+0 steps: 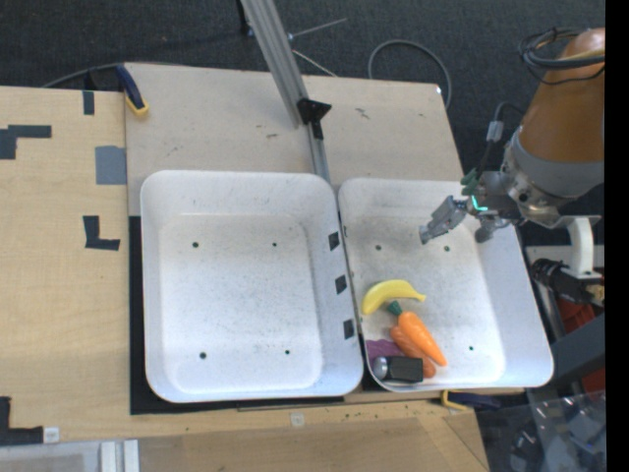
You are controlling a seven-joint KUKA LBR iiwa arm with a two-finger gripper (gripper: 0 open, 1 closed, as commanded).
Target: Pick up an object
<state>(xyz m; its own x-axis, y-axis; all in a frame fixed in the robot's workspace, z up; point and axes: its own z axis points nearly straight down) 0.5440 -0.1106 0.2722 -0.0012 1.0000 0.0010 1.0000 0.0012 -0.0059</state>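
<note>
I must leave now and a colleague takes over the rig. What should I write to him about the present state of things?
Pincer: above the far part of the right bin, with nothing visible in it; open or shut is unclear.
Things: banana, carrot and a small black object lie close together at the right bin's near left corner, with something purple partly under them.
Done: nothing picked up.
Left: move the pincer to the cluster, grasp one thing, lift it.

text: none legible | labels: none | brands: none | numbers: none | signs: none
</note>
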